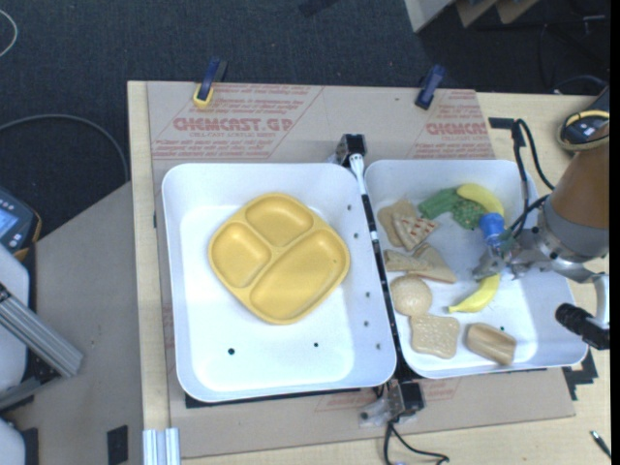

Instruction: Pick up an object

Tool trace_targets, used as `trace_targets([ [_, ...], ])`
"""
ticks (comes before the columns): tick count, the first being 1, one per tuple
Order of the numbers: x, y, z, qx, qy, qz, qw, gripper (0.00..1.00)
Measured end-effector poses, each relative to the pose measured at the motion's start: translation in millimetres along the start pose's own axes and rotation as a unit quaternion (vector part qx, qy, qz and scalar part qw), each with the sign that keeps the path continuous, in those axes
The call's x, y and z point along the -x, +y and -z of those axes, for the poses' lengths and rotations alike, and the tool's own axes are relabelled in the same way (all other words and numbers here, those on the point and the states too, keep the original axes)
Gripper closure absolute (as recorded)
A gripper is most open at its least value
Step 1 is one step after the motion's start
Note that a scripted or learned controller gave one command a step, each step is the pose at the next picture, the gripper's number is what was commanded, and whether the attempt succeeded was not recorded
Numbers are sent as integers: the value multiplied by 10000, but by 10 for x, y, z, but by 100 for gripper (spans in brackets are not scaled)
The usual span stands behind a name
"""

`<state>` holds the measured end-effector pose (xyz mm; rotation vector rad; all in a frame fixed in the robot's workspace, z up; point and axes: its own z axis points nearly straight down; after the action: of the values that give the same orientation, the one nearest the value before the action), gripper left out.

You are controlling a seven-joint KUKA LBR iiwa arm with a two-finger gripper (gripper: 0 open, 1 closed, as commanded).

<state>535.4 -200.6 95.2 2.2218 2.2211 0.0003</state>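
The right bin [542, 352] holds several toy foods. Among them are a small yellow banana [475, 298], a larger banana [481, 197], a green vegetable [448, 204], a blue piece [492, 228], waffle pieces [407, 226], a round biscuit [411, 295], a bread slice [435, 335] and a brown loaf [490, 343]. My gripper [496, 263] reaches in from the right, low over the bin. It sits just below the blue piece, at the upper end of the small banana. I cannot make out whether it touches the banana.
A yellow divided plate [279, 257] lies in the left bin [194, 356]. The two bins meet along a ridge at the middle. Cables run over the right bin's far right rim [523, 158]. Clamps [205, 83] hold the cardboard at the back.
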Motion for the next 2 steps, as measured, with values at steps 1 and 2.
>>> trace_targets([
  [1,106,45,525,25,-16,-1,10000,100],
  [2,121,-35,994,19,-15,1,10000,100],
])
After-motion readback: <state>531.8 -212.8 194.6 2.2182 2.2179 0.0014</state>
